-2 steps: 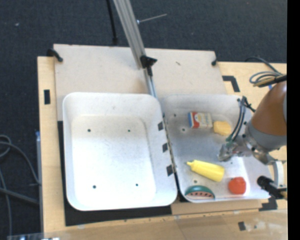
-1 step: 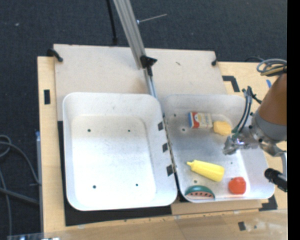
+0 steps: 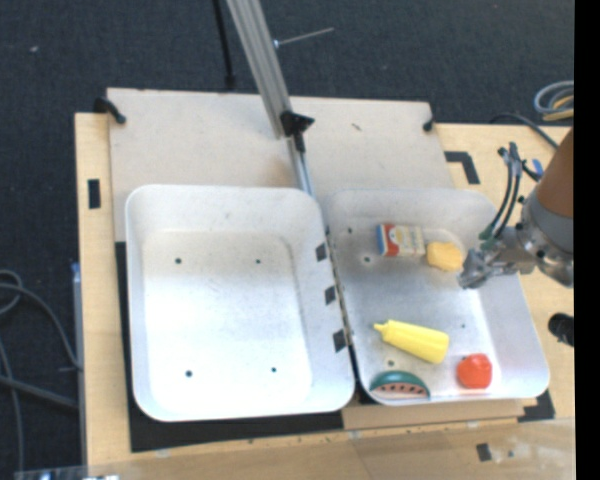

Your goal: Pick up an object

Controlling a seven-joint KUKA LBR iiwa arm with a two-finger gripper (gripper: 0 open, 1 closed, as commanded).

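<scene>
1. Pale wooden bench (image 3: 95, 298) under two shallow white plastic bins side by side: left bin (image 3: 220, 298), right bin (image 3: 510, 318).
2. Grey arm with orange band (image 3: 560, 193) reaching in from 3 o'clock; gripper (image 3: 474, 268) low over the right bin's 2 o'clock area.
3. Jaws too small and blurred to read: cannot tell whether open or closed, nothing visibly between them.
4. Small yellow rounded block (image 3: 443, 257) just at 9 o'clock of the gripper, close beside it; contact unclear.
5. Small white carton with red and blue print (image 3: 399, 240) lying at 9 o'clock of the yellow block, touching or nearly so.
6. Yellow plastic bottle with a pointed tip (image 3: 414, 339) lying on its side near the right bin's centre, tip toward 9 o'clock.
7. Red round toy fruit (image 3: 474, 371) at the bin's 5 o'clock corner, apart from the bottle.
8. Watermelon-slice toy with green rim (image 3: 399, 386) against the bin's 6 o'clock wall.
9. Silver metal pole (image 3: 260, 53) rising slantwise at 12 o'clock, behind the bins.
</scene>
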